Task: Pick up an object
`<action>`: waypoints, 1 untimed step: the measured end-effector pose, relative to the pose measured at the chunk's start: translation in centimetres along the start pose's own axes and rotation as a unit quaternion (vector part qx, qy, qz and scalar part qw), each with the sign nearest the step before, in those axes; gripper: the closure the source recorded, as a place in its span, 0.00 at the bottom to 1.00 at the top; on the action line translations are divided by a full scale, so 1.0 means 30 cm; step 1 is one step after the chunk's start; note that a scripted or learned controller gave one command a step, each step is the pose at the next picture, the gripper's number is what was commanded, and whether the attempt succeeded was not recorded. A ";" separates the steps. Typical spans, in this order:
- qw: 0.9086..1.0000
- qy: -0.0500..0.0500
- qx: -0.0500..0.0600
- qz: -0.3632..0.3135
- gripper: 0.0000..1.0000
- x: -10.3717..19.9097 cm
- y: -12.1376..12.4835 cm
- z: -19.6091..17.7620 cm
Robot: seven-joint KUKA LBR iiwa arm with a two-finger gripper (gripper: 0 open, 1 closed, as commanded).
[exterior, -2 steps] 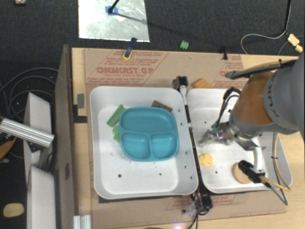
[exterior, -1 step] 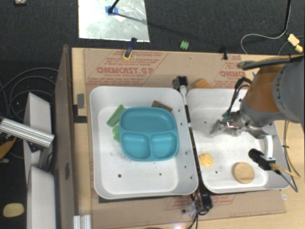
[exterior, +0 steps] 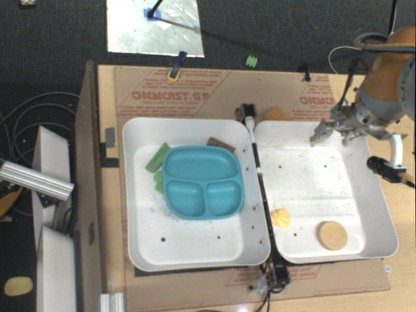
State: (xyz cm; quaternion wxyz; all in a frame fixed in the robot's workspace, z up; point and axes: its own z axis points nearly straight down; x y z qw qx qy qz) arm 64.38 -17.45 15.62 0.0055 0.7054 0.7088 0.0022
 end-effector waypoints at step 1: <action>1.000 0.004 0.008 0.001 0.00 0.155 -0.172 0.247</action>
